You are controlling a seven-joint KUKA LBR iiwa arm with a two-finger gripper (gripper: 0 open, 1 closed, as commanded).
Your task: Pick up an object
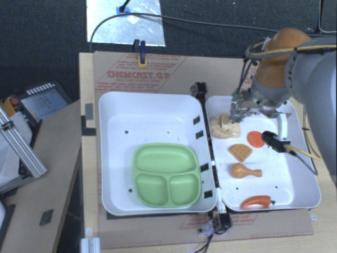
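My gripper [233, 116] reaches down into the back left part of the right bin [300, 194]. It sits right at the top edge of a pale beige toy food piece [224, 130], touching or nearly touching it. To the right of that piece lies a red round slice [255, 138]. Toward the front are an orange waffle piece [240, 152], a tan drumstick [245, 170] and a red pepper [256, 201] near the front wall.
The left bin [121, 115] holds a green divided plate [166, 174] in its front half. A black divider strip [202, 136] runs between the two bins. The grey arm with its orange band [279, 57] comes in from the right above the right bin.
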